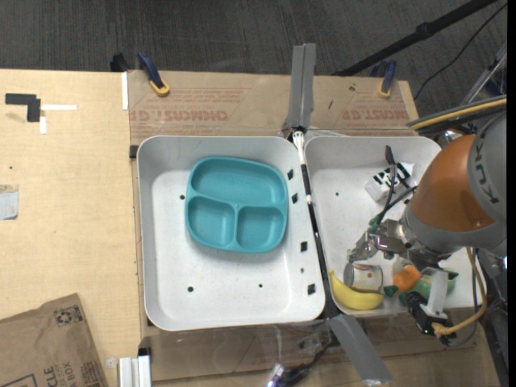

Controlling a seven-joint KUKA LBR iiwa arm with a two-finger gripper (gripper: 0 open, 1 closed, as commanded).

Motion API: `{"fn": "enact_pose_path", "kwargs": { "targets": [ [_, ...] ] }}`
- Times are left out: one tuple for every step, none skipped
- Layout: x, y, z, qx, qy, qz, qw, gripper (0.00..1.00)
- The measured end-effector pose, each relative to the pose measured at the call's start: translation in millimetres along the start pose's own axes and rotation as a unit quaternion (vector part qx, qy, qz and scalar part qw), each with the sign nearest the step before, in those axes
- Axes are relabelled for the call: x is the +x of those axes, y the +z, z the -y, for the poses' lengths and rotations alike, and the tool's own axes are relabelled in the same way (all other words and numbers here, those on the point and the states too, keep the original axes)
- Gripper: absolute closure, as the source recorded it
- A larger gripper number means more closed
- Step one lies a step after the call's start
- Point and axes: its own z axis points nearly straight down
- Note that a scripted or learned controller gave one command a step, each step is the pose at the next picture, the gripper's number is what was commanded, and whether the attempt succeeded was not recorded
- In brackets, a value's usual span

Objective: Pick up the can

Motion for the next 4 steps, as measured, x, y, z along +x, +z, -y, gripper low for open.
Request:
{"fn": "enact_pose_path", "kwargs": {
  "targets": [
    [0.0,0.0,0.0,0.0,0.0,0.0,1.0,0.0],
    [0.0,0.0,0.0,0.0,0.0,0.0,1.0,0.0],
    [0.0,0.0,0.0,0.0,0.0,0.0,1.0,0.0],
    [0.0,0.0,0.0,0.0,0.0,0.0,1.0,0.0]
  ]
}}
